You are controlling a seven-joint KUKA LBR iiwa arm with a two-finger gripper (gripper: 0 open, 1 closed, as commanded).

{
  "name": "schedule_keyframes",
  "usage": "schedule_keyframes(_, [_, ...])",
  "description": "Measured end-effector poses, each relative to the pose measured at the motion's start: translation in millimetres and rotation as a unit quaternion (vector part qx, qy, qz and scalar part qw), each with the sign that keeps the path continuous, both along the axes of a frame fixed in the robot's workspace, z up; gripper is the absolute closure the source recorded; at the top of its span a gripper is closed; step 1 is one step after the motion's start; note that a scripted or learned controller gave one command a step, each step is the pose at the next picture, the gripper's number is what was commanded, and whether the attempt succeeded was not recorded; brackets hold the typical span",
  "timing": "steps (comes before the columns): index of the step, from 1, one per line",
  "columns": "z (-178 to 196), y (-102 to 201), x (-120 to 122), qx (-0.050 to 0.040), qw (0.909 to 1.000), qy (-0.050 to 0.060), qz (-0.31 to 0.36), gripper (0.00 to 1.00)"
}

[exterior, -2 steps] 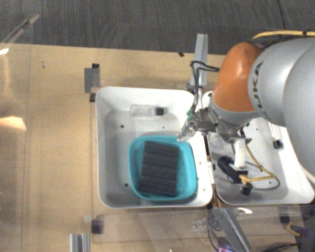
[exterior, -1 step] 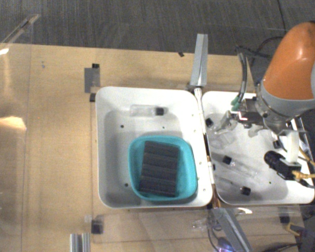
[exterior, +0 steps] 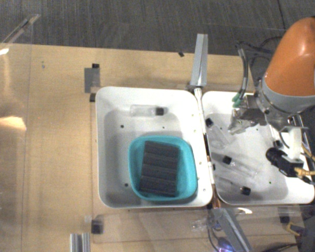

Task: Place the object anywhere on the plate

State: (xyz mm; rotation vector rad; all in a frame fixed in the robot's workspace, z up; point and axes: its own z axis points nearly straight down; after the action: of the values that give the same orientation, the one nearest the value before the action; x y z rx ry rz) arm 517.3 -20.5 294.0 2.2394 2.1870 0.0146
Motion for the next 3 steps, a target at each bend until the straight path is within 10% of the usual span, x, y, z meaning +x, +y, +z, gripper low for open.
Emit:
schedule_keyframes(1, [0,0,0,0.0000,1.0000,0.000,0.000,0.00])
schedule_keyframes(2, [11,1,2,-0.0006,1.0000,-0.003,0.004,1.00])
schedule_keyframes(3, [11,1,2,-0.0006,1.0000,-0.003,0.003,0.00])
